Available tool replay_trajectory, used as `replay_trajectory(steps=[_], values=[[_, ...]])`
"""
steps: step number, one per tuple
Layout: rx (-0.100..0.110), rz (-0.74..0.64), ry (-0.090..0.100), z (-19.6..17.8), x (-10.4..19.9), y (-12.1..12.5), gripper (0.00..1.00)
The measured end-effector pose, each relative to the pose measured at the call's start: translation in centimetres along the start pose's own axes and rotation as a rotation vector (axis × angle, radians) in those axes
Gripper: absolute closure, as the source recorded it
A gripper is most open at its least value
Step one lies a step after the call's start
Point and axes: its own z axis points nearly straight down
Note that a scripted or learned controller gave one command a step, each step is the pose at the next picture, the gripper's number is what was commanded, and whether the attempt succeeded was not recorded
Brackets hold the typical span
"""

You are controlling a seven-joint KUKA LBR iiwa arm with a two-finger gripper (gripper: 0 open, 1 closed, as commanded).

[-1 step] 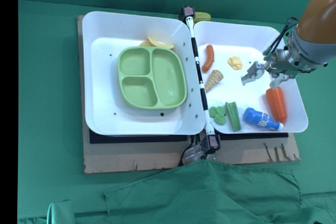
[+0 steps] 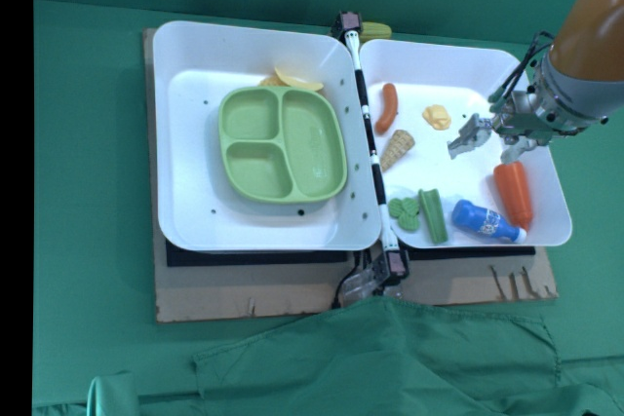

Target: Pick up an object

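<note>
The pick is not yet done; the end effector (image 2: 492, 139) hangs over the right bin (image 2: 468, 63) with its fingers spread and nothing between them; the nearest candidate, the orange carrot (image 2: 514, 193), lies in this bin just below it, and the blue bottle (image 2: 486, 222) lies beside the carrot; closing and lifting remain; the arm hides part of the bin's right rim, and I cannot tell how high the fingertips are.

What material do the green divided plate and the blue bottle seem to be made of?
The green divided plate looks like moulded plastic, with a smooth, slightly glossy finish: even colour, rounded compartment edges and soft highlights. The blue bottle also looks like plastic, probably a toy, judging by its saturated colour and white label; its small size leaves this uncertain.
</note>
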Motion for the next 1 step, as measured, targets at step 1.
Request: replay_trajectory(steps=[1], values=[[0.005,0.001,0.001,4.75,0.38,-0.84,0.00]])
